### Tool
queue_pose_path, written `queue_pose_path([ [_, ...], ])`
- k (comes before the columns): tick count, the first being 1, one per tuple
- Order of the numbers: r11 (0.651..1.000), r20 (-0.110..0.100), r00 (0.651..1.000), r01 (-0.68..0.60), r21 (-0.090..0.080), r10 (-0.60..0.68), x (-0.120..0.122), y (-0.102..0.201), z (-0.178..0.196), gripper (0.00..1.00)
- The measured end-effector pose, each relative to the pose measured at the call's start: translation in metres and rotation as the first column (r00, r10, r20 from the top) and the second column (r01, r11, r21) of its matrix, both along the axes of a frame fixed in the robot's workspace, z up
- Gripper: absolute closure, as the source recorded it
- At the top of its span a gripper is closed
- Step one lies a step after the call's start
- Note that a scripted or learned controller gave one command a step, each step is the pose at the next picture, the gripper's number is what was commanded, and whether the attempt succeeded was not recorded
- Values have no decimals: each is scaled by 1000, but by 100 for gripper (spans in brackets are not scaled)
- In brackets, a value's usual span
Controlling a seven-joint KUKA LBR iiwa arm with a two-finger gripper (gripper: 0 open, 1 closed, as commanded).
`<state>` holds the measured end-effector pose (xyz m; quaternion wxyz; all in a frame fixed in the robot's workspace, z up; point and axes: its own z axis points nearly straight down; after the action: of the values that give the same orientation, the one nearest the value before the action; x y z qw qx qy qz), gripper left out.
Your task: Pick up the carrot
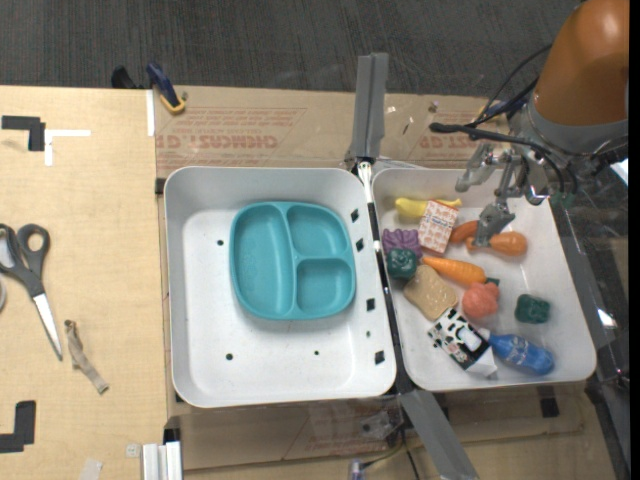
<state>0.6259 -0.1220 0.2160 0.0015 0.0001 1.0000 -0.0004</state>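
1. On the left of the worktop [90, 268] lie scissors [30, 278], well apart from the bins; no role in the task.
2. The left bin [190, 368] holds a teal divided plate [293, 260] and nothing else I can see.
3. The right bin [575, 358] is crowded. The carrot [453, 268] lies flat in the middle, tip toward the left, between a green item [402, 263] and a red round fruit [480, 300], w/ a beige slice [430, 293] touching it from below.
4. The gripper [490, 230] hangs over the upper part of this bin, just beside a second orange item [505, 244], not over the carrot.
5. Risk, in my judgement: the second orange item is closer to the gripper, so a descent from here may catch the wrong thing. Also the neighbours are packed so tight that a finger can land on the slice or the fruit and push the carrot away.
6. Gripper state: I cannot tell if it is apart or together, the metal parts overlap in this view. Nothing is visibly held.
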Motion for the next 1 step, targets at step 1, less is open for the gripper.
queue_pose_path([
  [1,1000,1,1000,-17,0,17,-31,19,-122,0],
])
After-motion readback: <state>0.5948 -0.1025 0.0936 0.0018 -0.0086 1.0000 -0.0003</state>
